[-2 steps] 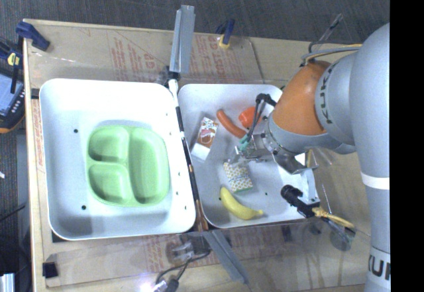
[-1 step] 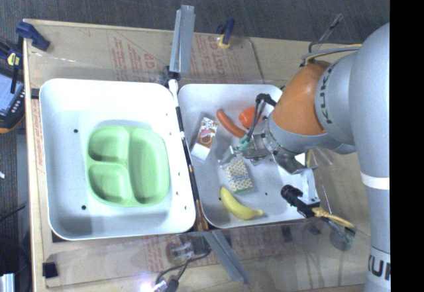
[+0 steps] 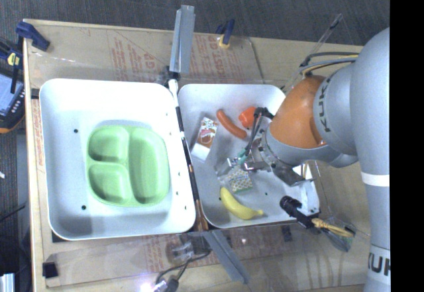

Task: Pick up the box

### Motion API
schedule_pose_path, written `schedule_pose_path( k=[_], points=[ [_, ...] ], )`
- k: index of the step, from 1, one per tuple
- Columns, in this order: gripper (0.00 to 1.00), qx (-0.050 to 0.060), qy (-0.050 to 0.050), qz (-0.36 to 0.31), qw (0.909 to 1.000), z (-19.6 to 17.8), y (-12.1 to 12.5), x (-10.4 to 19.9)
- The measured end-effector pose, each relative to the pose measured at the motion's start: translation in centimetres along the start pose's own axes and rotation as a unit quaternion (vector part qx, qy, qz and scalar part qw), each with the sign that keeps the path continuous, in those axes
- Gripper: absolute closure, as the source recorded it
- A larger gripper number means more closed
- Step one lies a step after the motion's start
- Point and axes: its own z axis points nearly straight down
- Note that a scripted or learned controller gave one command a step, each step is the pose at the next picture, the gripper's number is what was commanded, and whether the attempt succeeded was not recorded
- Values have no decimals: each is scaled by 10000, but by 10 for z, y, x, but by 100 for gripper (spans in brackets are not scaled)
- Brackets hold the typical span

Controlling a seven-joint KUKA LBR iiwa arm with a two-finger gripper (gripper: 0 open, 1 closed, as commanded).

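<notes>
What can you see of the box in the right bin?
The box is a small carton, white with red and dark print, apparently cardboard. It lies tilted in the right bin, near the wall by the left bin, with a white piece at its lower end. A sausage lies beside it, apart. The gripper is off it, lower right.

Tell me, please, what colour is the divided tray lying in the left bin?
Light green; the divided tray shows plainly in the camera view, within the white left bin.
</notes>
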Motion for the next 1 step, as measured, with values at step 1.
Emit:
schedule_pose_path(
  k=[1],
  points=[
    [100, 16, -2, -23, 10000, -9, 0, 0]
  ],
)
